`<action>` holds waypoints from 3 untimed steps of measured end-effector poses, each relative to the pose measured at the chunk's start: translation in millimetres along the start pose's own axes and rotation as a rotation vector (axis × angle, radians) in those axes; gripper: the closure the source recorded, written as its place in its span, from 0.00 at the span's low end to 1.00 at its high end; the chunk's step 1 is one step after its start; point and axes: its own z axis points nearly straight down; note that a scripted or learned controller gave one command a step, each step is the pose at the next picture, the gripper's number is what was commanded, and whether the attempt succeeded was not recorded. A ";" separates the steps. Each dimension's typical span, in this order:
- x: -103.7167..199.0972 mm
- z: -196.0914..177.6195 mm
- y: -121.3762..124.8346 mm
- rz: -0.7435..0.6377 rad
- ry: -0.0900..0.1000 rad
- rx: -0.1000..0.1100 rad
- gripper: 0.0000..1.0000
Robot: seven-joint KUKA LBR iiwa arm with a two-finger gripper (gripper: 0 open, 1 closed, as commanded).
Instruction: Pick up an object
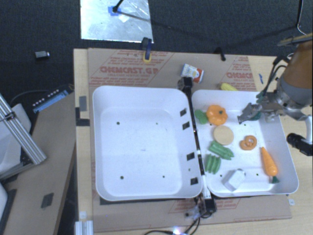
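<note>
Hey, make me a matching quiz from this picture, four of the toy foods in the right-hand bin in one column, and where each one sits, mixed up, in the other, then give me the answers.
Things:
1. round orange toy pumpkin
2. long orange toy carrot
3. pale tan round disc
4. small orange ring-shaped toy

Places:
A. along the bin's right side, near its front corner
B. mid-bin, just in front of the pumpkin
C. toward the back of the bin, beside a green piece
D. between the tan disc and the carrot

Pairs: 1-C, 2-A, 3-B, 4-D
</note>
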 end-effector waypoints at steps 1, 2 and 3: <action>61.0 65.8 19.0 -0.006 0.002 0.003 0.00; 70.1 121.4 0.7 0.001 -0.004 -0.007 0.00; 71.9 116.9 -26.2 0.001 -0.004 -0.015 0.00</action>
